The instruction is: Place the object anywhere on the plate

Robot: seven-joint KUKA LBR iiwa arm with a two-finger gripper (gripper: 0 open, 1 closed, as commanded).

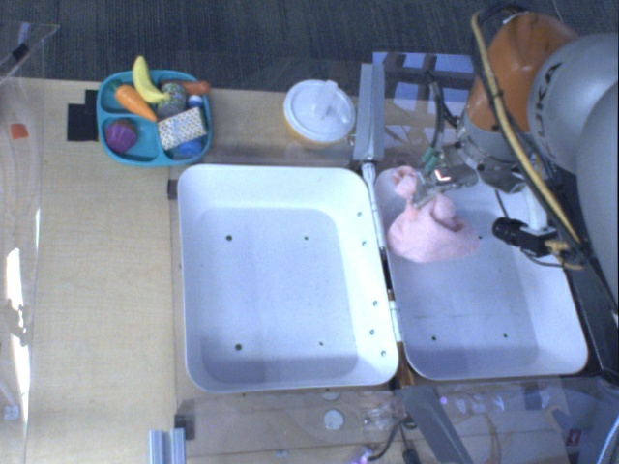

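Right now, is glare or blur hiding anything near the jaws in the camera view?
In the camera view, lighting is even; soft shadows edge the left bin floor. Reflections streak the clear panel at the left, away from the work. The pink cloth looks soft-edged, and the gripper above it is small and cluttered by cables, so the jaws are hard to read.

My arm (571, 85) runs off the right edge. My tool (432, 184) covers part of the pink object (430, 235). The divided tray's (155, 119) small items are too tiny to identify fully.
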